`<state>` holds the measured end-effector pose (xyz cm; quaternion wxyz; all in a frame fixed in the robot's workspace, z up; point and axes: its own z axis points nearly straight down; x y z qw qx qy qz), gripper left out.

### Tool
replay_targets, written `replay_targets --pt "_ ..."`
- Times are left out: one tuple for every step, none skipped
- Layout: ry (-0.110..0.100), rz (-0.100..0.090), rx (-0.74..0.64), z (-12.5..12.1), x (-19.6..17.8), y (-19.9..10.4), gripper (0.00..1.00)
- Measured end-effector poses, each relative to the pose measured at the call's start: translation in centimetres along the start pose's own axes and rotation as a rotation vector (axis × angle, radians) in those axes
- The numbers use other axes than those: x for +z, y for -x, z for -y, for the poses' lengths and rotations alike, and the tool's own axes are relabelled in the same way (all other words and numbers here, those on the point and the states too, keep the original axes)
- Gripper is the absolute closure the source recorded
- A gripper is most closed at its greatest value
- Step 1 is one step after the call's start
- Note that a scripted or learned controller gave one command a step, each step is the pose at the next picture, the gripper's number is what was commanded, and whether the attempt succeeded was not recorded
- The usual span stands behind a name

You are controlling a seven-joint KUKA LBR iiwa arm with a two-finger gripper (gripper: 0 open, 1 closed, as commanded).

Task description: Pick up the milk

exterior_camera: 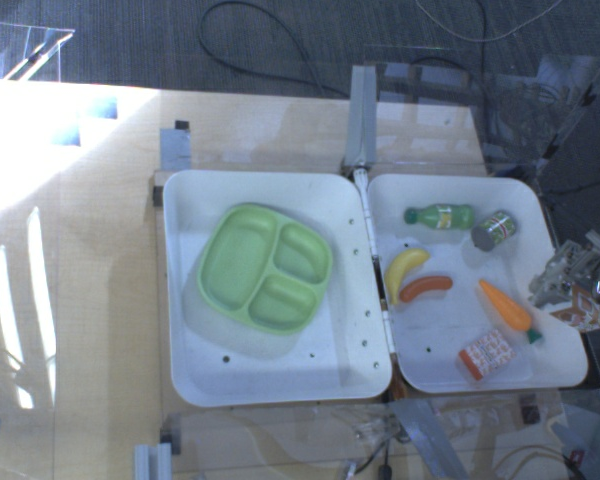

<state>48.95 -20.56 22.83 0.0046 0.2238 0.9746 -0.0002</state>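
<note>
Red-white milk carton (486, 354) lying lower right of frame in right bin (555, 230), left of and below gripper (563, 280) at bin's right rim | gripper state: cannot tell | left bin (180, 268): green divided plate (264, 267) | right bin: bottle (439, 216), can (494, 231), banana (405, 268), sausage (425, 288), carrot (507, 308)

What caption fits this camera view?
Gripper at the right bin's edge; milk carton lies untouched beside the carrot.

A single fixed camera looks down at a slant from above the bench (100, 268), taking in both the left bin (180, 298) and right bin (550, 218) whole. It sits fairly far back, so dark floor (230, 28) shows along the top, though glare probably washes out the bench's left side.
</note>
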Motion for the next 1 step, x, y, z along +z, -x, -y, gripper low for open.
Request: replay_targets --pt "0.0 -0.001 -0.169 0.01 -0.33 0.01 1.0"
